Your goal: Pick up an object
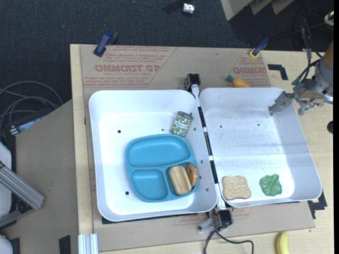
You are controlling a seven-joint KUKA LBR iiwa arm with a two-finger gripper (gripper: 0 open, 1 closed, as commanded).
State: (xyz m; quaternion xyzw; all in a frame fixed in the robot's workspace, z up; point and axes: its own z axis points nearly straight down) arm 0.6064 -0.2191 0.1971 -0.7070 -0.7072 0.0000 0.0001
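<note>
Bread roll in blue tray's lower-right compartment, long axis toward worktop's far edge. Jaws at right bin's far-right corner; spread unclear.

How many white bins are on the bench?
2. The left bin holds a blue tray, a bread roll and a small can. The right bin holds a cracker and a green leaf.

Cracker, green leaf, right bin
</note>
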